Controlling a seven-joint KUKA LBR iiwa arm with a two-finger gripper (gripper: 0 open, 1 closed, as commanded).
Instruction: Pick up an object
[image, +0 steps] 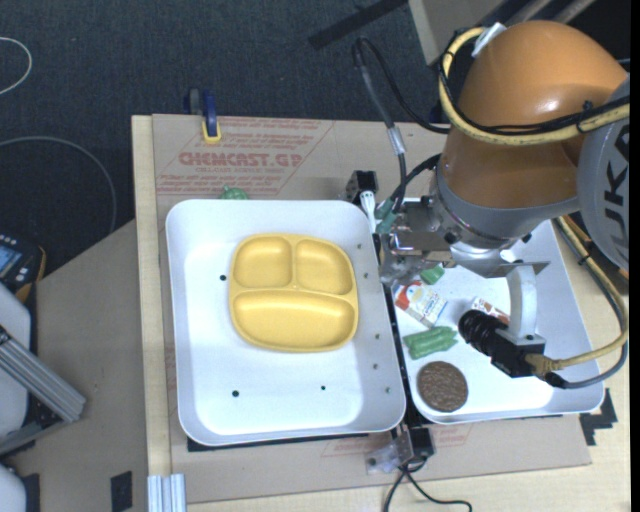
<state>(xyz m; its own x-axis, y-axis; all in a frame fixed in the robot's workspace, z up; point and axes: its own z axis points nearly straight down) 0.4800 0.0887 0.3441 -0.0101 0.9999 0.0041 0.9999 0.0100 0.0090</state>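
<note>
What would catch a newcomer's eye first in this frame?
The arm's big orange band fills the upper right, hanging over the right bin. Next comes the yellow divided plate, lying alone in the middle of the left bin. Small things crowd the right bin's near-left corner: a green pod, a brown round disc and a red-and-white packet.

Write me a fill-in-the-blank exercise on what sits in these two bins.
1. The yellow plastic divided plate lies in the ____ white bin.
2. That plate has ____ compartments.
3. The round brown disc lies in the ____ white bin.
4. The green pod-shaped toy lies just ____ that disc in the picture.

Missing words: left; three; right; above
</note>
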